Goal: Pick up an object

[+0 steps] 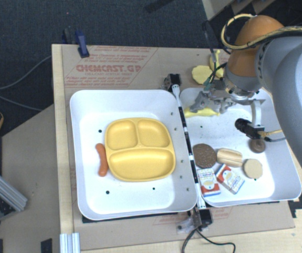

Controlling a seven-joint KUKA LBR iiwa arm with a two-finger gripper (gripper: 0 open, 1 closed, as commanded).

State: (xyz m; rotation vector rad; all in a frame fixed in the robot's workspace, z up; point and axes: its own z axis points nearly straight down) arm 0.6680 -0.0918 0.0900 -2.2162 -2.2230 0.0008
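Observation:
My gripper [207, 102] hangs low over the far left corner of the right bin [277, 188]. A flat yellow piece [207, 112] lies right beneath it, partly hidden by it. Nearer the front of that bin lie a dark brown round patty [204, 154], a tan bread roll [229, 156], a pale round biscuit [253, 168], a small brown disc [256, 145] and two small printed cartons [207, 181] [230, 178]. The view does not show anything lifted by the gripper.
The left bin [87, 115] holds a yellow divided plate [139, 148] with an orange sausage [102, 158] beside its left edge. A yellow lump [200, 74] sits on the bench behind the right bin. The grey arm [293, 73] covers the right bin's far right part.

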